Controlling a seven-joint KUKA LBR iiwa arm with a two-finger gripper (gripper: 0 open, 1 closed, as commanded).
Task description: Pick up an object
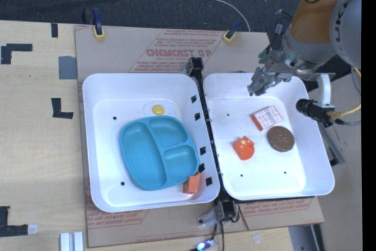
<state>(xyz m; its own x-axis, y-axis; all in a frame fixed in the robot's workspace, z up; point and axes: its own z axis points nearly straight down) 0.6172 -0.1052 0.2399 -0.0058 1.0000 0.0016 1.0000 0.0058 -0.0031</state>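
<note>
Nearest the camera, a small orange block (191, 184) is lying in the left bin (94, 126), wedged against the lower corner of the blue divided plate (158, 151); that contact is making it awkward to grasp from above. The plate is occupying most of the left bin's floor, and a small yellow disc (158, 109) is sitting just beyond its far rim.

In the right bin (317, 185), three candidate objects are lying apart from one another, which is leaving room for fingers around each: an orange-red piece (244, 147) toward the centre, a brown round disc (281, 139) beside it to the right, and a red-and-white packet (266, 118) just behind both.

Farther back, the claw (259, 86) is hanging over the far part of the right bin, above bare floor and short of the packet. Nothing is visible between its fingers; how far they are parted cannot be told at this angle. The packet appears the closest candidate, so the pick is judged not yet begun.

The bins are resting on a cardboard sheet (170, 53) clamped at its far edge, presumably keeping them from shifting on the surface (35, 126).
</note>
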